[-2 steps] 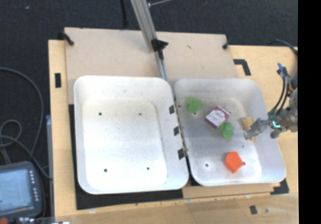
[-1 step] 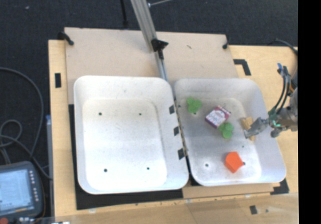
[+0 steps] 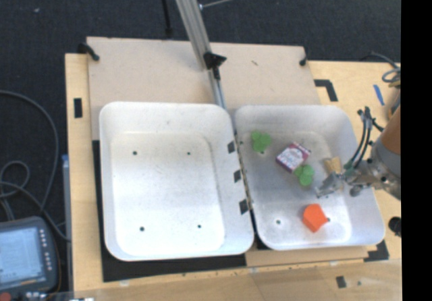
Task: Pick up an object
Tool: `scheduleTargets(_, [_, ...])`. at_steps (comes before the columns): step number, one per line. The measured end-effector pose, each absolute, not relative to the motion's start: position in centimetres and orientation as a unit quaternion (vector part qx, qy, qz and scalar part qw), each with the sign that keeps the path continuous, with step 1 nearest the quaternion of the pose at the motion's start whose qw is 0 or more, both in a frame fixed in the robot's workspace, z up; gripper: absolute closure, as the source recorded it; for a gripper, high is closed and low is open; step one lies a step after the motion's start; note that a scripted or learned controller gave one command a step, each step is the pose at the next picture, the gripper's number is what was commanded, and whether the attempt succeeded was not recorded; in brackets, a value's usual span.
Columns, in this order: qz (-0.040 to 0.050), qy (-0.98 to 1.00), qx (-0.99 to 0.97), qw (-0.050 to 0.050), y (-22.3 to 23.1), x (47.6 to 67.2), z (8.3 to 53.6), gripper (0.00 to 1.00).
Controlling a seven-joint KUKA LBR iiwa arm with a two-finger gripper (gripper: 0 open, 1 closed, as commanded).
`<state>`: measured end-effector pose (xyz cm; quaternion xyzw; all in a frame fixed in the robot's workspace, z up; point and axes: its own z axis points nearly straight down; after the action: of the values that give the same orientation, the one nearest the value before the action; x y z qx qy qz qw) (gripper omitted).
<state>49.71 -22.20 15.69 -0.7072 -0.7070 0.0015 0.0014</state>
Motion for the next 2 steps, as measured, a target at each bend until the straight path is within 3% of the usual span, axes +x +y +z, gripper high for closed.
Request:
scheduleTargets(1, [0.0015,-0.707,-0.708,0.001,-22.3,49.6,10.4,0.0])
scheduleTargets(2, [-0.0014,-0.705,-0.709,-0.003,-22.4,49.9,11.9,1.0])
